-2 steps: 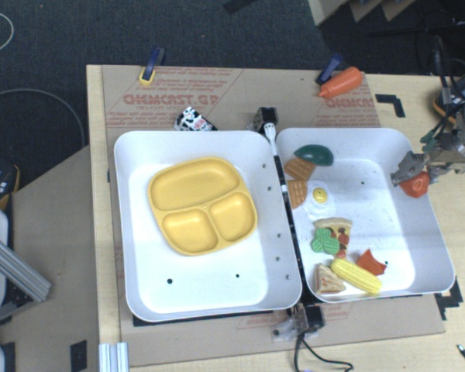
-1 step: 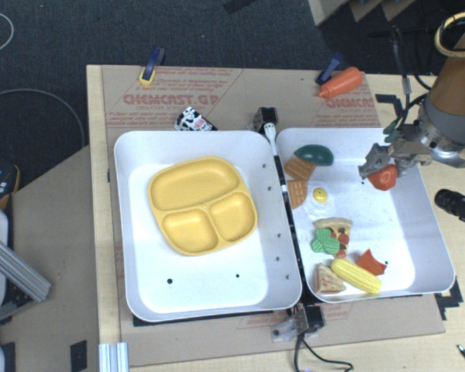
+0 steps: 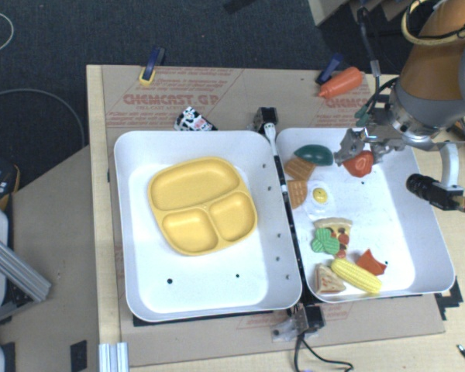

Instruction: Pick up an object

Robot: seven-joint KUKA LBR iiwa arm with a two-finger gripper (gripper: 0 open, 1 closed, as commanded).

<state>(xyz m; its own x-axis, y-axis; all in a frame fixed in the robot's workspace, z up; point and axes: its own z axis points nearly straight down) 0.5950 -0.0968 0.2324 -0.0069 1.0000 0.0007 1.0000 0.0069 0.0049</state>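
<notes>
Gripper (image 3: 359, 155) over right bin's (image 3: 430, 239) far end, fingers closed around red tomato (image 3: 361, 164), lifted.

A tray (image 3: 202, 205) lies in the left bin (image 3: 132, 231). The right bin (image 3: 426, 239), touching it, holds toy food (image 3: 339, 246) along its left side and near corner. A carrot (image 3: 340, 83) lies on the bench (image 3: 240, 91) behind.

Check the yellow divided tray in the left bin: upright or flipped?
Upright. The yellow tray lies flat in the left bin with its three compartments facing up, nothing in them.
</notes>
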